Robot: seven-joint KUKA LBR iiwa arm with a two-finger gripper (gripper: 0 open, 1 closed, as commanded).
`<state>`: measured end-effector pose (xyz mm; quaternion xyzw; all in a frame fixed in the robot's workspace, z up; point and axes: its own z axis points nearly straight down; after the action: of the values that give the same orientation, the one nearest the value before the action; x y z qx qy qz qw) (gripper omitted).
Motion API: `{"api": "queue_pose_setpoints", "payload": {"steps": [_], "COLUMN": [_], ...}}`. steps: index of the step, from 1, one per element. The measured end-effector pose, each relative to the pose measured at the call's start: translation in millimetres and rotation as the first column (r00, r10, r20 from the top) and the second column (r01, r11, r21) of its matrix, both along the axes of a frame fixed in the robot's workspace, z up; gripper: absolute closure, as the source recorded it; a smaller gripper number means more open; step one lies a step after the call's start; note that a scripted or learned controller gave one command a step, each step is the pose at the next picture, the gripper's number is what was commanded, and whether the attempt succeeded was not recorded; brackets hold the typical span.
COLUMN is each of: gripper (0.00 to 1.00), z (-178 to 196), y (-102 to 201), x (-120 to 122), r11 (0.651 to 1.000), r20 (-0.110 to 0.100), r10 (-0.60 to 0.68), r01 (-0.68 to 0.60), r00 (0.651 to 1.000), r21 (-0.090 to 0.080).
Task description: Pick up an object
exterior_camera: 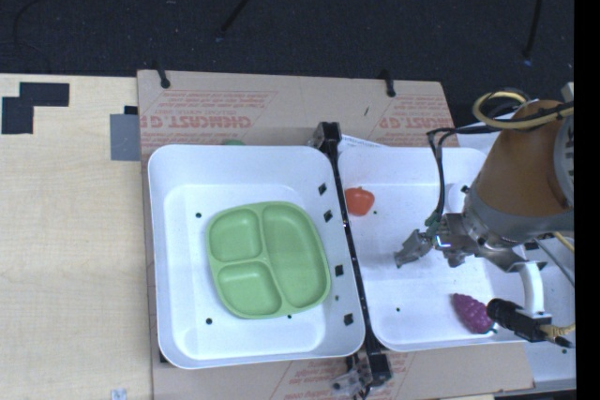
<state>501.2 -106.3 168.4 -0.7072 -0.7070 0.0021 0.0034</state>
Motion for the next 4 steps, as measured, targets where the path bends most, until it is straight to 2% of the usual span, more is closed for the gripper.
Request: {"api": "queue_pose_setpoints", "payload": {"steps": [2,3,4], "gripper": [0.00,1.00,1.00], "z": [-82.4,-69.7,-9.5], "y": [5.6,4.0,8.7], "x": [-8.3,-7.3,-11.1], "r11": [1.000,1.000,1.000], "r20": [0.003,0.006,0.009], "r10": [0.000,-0.007,0.001], "r01": [0.000,0.007,-0.001], "r00": [1.000,1.000,1.000], "r21": [0.000,0.000,-0.002]}}
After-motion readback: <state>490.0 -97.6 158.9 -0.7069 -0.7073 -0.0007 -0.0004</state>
